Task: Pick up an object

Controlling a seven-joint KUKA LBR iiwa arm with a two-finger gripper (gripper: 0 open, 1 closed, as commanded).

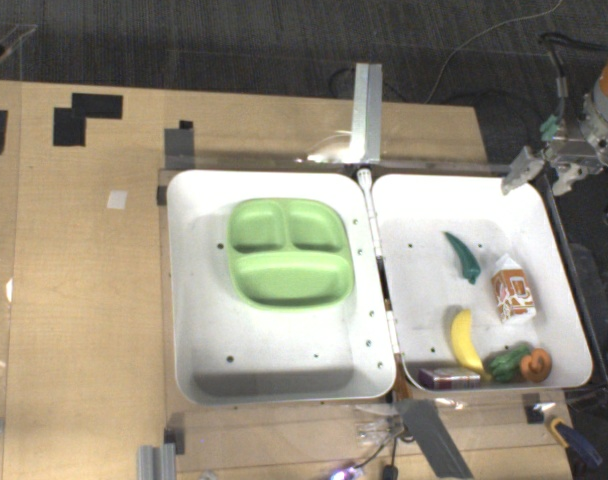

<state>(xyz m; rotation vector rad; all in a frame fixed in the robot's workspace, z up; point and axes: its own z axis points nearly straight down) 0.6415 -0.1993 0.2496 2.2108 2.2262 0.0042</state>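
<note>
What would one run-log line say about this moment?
end effector: above right bin's far right corner | holding: nothing seen | right bin: banana, green pepper, carrot, packet | left bin: green tray

Honestly there's not much to read here. The only thing with any print on it is the small snack packet [513, 295] in the right bin [424, 268], orange-brown and white, and there's clearly some kind of logo or lettering on its face, but it's way too small and blurry to make out a single letter. The dark little tube-like item [446, 377] at the front edge of that bin might carry a label too, same story, can't read it. The black squares and blocks [85, 115] on the table [74, 298] are just plain shapes, no numbers or codes on them that I can see.
</note>
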